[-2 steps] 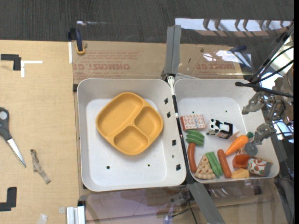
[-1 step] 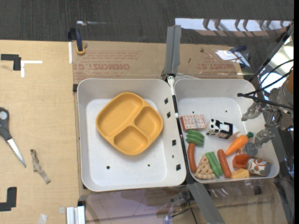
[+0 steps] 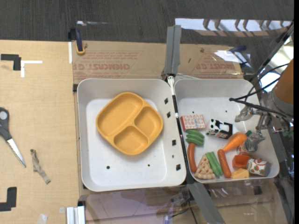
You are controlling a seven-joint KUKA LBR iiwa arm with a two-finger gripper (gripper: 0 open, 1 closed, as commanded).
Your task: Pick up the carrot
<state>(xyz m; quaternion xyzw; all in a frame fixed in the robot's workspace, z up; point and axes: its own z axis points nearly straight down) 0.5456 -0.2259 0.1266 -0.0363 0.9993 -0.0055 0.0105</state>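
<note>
Your bench [image 3: 37,125] was a pale wooden top with dark carpet behind it. At its far left lay a pair of scissors [image 3: 9,141], and near them a small scrap of tape [image 3: 39,166]. Next came the left bin [image 3: 88,139], which held a yellow divided plate [image 3: 129,123] set at a slant. The right bin [image 3: 210,90] was crowded with toy food: a red-and-white wafer packet [image 3: 193,122], a green pea pod [image 3: 195,137], a red sausage [image 3: 192,157], a pizza slice [image 3: 204,168], a green bean [image 3: 214,164], a second sausage [image 3: 224,162] and a black-and-white cow figure [image 3: 219,128]. You would have found the carrot [image 3: 234,142] lying tilted in the right half of that bin, its tip pointing down-left. The gripper [image 3: 252,141] hung just beside the carrot's thick end, on its right, and I could not tell whether it touched. Below it sat a red piece [image 3: 241,160], a cheese wedge [image 3: 240,173] and a small carton [image 3: 258,167].
</note>
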